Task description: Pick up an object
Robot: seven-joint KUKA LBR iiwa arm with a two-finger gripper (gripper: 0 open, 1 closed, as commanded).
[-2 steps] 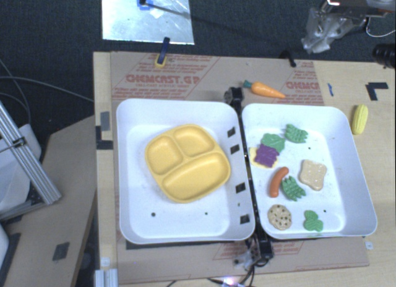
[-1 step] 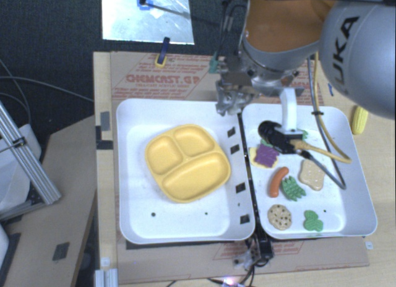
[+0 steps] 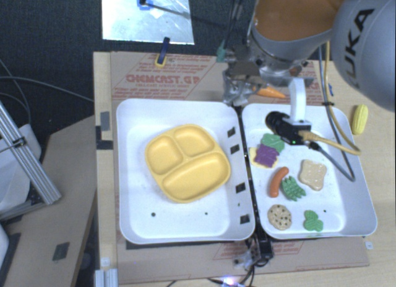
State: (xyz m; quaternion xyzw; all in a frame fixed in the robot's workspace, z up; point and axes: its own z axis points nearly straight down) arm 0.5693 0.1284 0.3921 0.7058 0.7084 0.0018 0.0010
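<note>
**Toy food in the right bin, arm above its far edge**

Objects for your pick all lie in the right bin (image 3: 365,208). Nearest the far side sits a green leafy piece (image 3: 272,141), and touching it on the near-left is a purple piece (image 3: 265,155). A sausage (image 3: 278,181) lies just below them, its long axis running from near-left to far-right, the red end nearer you and the orange end pointing toward the bin's far side. Beside its right flank you see a green ridged piece (image 3: 292,188), and further right a slice of toast (image 3: 312,174), lying flat. Along the near edge rest a cookie (image 3: 279,217) and a small green piece (image 3: 313,221), a little apart from each other.

In the left bin (image 3: 133,218) a yellow divided plate (image 3: 187,162) lies tilted, its large compartment toward the near-right.

Your arm (image 3: 309,13) hangs over the far edge between the bins. The gripper (image 3: 250,88) sits at that rim; you cannot tell how its fingers stand, and nothing shows between them. An orange carrot (image 3: 272,93) lies just beside it.
</note>
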